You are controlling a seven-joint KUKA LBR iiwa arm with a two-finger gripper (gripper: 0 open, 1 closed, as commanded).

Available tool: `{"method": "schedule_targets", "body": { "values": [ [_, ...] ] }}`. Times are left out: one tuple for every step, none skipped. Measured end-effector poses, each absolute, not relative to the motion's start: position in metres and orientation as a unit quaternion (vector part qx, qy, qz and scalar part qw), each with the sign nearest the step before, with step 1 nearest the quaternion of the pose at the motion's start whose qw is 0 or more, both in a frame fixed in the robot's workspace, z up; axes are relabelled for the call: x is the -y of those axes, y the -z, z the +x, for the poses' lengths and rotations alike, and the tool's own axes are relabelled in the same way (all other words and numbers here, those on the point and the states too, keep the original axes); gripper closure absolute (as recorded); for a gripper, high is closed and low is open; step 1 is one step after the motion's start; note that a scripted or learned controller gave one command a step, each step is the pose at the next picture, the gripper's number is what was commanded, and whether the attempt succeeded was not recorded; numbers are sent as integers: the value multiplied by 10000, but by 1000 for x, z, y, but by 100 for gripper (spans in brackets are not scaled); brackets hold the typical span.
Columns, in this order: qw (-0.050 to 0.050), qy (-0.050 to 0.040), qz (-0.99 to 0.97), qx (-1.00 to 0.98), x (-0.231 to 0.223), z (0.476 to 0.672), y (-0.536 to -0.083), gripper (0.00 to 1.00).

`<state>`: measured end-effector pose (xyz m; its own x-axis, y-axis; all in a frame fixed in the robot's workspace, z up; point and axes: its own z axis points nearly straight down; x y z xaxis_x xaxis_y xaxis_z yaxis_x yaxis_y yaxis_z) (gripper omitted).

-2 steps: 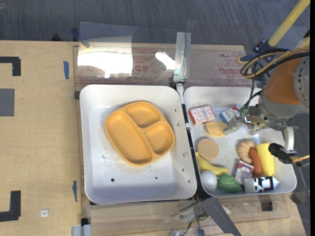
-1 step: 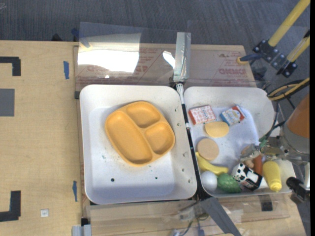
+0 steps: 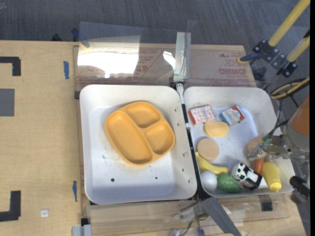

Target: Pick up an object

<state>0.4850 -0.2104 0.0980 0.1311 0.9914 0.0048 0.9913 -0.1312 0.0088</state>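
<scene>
The right bin (image 3: 261,100) holds several small items: a red-and-white packet (image 3: 202,114), a blue-and-white packet (image 3: 232,115), a yellow disc (image 3: 217,129), a tan round piece (image 3: 208,149), a banana (image 3: 211,165), a white egg (image 3: 208,180), a green piece (image 3: 228,182), a black-and-white cow toy (image 3: 246,175) and a yellow bottle (image 3: 271,175). My gripper (image 3: 269,149) hangs low over the bin's right side, above a brown item (image 3: 254,145) and just above the bottle. The arm's orange band (image 3: 301,122) is at the right edge.
The left bin (image 3: 93,146) carries a yellow divided plate (image 3: 140,132). A metal strip (image 3: 181,58) and clear sheet lie behind the bins. Yellow-handled clamps (image 3: 275,48) sit at the back right. The wooden bench (image 3: 34,132) extends left.
</scene>
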Motion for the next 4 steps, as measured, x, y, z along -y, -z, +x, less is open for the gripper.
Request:
{"method": "schedule_targets", "body": {
  "values": [
    [12, -24, 8088, -5880, 143, 482, -206, 100],
    [-32, 22, 8689, -4949, 118, 497, -123, 100],
    [8, -13, 8010, -5987, 62, 529, -237, 100],
    [8, -4, 8003, -5996, 62, 529, -246, 100]
  ]
}}
